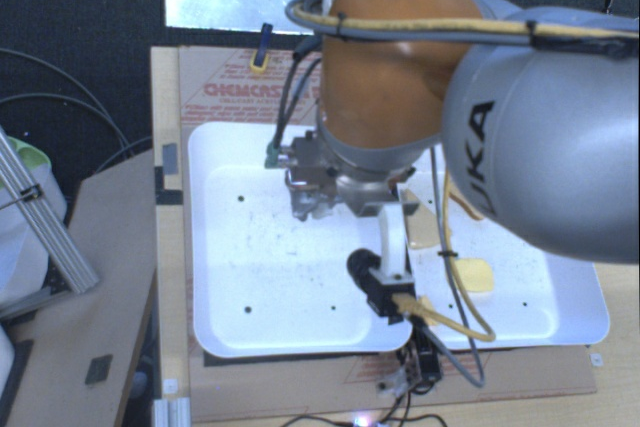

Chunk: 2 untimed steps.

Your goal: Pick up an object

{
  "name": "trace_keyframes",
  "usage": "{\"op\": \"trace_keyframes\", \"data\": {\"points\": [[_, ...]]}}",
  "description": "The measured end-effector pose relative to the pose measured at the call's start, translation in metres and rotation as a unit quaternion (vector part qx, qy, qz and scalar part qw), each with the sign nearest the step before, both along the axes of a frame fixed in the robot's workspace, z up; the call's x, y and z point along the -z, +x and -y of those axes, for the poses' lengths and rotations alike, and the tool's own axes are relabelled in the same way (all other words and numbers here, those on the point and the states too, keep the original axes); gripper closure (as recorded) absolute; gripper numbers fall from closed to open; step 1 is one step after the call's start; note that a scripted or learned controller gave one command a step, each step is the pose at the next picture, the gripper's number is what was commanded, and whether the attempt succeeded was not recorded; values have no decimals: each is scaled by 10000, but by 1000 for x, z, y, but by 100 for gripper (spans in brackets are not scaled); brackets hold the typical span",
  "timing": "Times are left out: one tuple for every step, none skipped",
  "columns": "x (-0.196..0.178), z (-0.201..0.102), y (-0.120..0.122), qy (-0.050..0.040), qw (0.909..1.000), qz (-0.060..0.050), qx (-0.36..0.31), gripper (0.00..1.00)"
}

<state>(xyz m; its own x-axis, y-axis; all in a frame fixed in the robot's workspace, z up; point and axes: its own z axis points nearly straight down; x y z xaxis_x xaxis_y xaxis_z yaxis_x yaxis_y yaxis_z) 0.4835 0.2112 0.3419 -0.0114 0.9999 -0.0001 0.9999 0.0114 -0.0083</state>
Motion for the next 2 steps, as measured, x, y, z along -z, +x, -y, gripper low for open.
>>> {"op": "trace_keyframes", "data": {"points": [[162, -24, 0, -26, 10000, -28, 46, 100], [261, 13, 3, -7, 10000, 31, 73, 100]]}}
